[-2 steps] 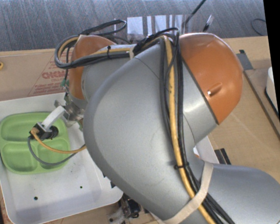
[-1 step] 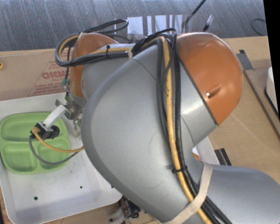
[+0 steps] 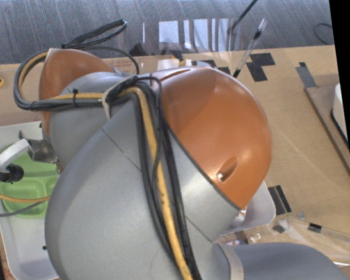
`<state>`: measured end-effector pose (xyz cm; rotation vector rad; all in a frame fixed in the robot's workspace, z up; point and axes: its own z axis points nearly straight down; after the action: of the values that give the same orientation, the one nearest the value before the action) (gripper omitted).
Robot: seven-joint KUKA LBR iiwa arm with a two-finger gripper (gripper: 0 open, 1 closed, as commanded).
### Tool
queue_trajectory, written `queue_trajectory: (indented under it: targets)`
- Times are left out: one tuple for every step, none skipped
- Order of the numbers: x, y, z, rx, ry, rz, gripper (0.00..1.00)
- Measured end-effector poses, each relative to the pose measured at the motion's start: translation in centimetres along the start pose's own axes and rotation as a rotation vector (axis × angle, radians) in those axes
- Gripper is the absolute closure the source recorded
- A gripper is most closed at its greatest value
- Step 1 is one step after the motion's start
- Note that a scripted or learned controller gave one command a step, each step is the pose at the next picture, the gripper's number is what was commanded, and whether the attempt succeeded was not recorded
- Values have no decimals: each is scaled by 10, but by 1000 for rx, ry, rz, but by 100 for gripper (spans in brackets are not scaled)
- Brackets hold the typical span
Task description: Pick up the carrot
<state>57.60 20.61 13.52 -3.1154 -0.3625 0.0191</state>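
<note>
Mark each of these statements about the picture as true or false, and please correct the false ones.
1. The arm covers most of the bins. True.
2. A green thing lies in the left bin. True.
3. The cable running along the arm is blue. False: it is yellow, with black cables beside it.
4. The carrot is clearly seen between the gripper's fingers. False: no carrot can be seen, as the arm hides the place where it works.
5. The bench is painted bright red. False: it is a light brown board with black tape marks.
</note>
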Motion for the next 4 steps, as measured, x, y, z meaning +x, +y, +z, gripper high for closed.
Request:
queue_trajectory:
  targets:
    - [-34,-22,-76,-5,3,13,100]
    - [-97,-37,-115,-8,-2,14,100]
    - [-96,-36,-122,-14,-14,4,100]
    - [-15,-17,-221,-7,7,18,100]
